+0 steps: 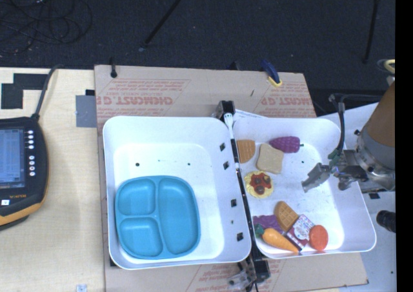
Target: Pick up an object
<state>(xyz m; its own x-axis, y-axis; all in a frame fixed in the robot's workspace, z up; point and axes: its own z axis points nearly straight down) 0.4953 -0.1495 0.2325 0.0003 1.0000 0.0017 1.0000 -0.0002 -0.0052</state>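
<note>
The right bin (352,233) holds several toy foods. At its back lie a purple eggplant (284,144), a tan bread slice (270,158) and a brown waffle (245,150). A round yellow piece with red topping (259,184) sits at mid left. Along the front are a brown loaf (284,213), purple grapes (263,223), an orange carrot (279,239), a red and white packet (302,227) and a red tomato (318,237). My gripper (326,181) hovers over the bare right middle of this bin, open, with nothing between its fingers.
The left bin (161,136) holds a blue divided plate (157,216). Both bins rest on a cardboard sheet (193,94). A control pendant (16,168) lies on the bench at far left. A blue clamp (272,73) sits at the cardboard's back edge.
</note>
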